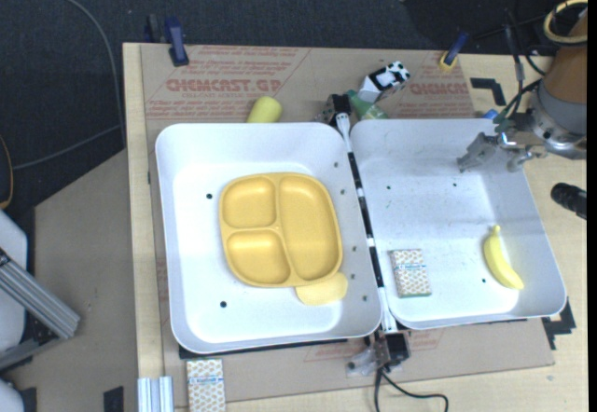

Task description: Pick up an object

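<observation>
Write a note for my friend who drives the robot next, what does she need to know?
Gripper: over the right bin's far right corner, holding nothing I can see.
Right bin: banana near the right wall, small speckled packet at the near left.
Left bin: yellow divided plate with a yellow piece at its near edge.
Done: nothing lifted.
Left: pick one thing up.

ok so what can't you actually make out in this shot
- Gripper, camera view: too small and blurred to tell whether it is open or shut.
- Arm: cut off by the right edge.
- Flat yellow piece in the left bin: partly hidden under the yellow divided plate, so its shape is unclear.
- Patterned square pad in the right bin, near the banana: print too small to read.
</observation>
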`<state>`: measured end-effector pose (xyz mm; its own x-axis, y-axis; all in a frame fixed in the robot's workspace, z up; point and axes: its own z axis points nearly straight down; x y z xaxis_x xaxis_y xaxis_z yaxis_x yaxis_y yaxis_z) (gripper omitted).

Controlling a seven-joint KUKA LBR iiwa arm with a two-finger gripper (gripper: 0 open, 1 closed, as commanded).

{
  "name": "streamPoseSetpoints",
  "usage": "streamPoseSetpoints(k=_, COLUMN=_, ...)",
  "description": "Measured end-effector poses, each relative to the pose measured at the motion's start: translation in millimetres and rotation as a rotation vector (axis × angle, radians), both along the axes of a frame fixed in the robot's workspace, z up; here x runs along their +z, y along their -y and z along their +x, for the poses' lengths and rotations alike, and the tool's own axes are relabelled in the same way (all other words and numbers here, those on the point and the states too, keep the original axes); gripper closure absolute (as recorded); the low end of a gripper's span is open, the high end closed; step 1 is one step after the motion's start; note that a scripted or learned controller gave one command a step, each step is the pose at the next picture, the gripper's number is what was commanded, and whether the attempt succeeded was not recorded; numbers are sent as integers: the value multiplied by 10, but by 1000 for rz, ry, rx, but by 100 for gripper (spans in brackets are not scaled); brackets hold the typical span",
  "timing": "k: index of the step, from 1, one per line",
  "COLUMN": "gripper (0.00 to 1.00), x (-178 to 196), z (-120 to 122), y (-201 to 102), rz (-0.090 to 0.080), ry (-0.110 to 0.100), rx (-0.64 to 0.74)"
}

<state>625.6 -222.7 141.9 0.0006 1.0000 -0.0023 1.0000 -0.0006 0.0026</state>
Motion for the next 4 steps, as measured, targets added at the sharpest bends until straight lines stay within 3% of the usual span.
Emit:
streamPoseSetpoints(k=1, gripper=0, x=-579, z=-665, y=-140, rz=3, ry=-4, rx=0)
streamPoseSetpoints(k=2, gripper=0, x=-575, z=-1077, y=-61, rz=7, ry=-5, rx=2)
streamPoseSetpoints(k=3, gripper=100, x=-476, z=-1071, y=-55, rz=5, ry=-3, rx=1)
streamPoseSetpoints(k=4, gripper=100, x=-576, z=-836, y=-873, rz=5, ry=-4, rx=2)
